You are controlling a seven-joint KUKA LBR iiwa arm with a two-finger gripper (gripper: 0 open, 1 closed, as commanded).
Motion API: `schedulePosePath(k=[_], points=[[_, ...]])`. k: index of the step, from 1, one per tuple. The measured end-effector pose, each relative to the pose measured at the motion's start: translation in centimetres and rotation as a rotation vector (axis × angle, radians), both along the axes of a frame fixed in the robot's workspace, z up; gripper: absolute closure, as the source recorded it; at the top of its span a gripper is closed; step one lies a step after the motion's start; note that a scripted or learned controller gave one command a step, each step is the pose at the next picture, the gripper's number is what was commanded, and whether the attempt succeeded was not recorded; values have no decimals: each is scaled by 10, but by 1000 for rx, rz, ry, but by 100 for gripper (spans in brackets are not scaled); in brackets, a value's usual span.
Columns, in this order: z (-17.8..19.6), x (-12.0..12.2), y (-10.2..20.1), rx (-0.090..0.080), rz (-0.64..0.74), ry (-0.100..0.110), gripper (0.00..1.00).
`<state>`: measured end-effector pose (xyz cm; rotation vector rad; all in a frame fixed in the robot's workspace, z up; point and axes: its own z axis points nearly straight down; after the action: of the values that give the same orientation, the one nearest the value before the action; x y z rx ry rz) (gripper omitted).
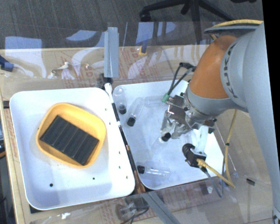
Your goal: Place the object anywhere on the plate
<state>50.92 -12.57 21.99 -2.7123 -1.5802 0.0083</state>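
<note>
Grey and orange, the arm (pixel 225 75) looms closest to the lens, bending down from the right over the right bin (pixel 152 177); its gripper (pixel 174 125) hangs low near that bin's middle, and whether it is parted or holds anything I cannot tell; clear, dark-capped vials lie around it, one (pixel 135 109) to its left, another (pixel 153 171) at the front edge; the yellow plate (pixel 47 124), bearing a dark ridged slab (pixel 69 139), sits in the left bin (pixel 34 190), well apart.

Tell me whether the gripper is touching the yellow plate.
Apart. The camera view shows the gripper over the right bin, while the yellow plate sits in the left bin, the bins' rims between them.
</note>
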Motion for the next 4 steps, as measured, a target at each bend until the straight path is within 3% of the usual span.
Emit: schedulePosePath(k=[1,2,3,4], points=[[-30,45,79,2,253,-1,100],[-12,45,154,2,374,-1,100],[-15,75,196,3,498,-2,100],[-29,89,205,2,584,-6,100]])
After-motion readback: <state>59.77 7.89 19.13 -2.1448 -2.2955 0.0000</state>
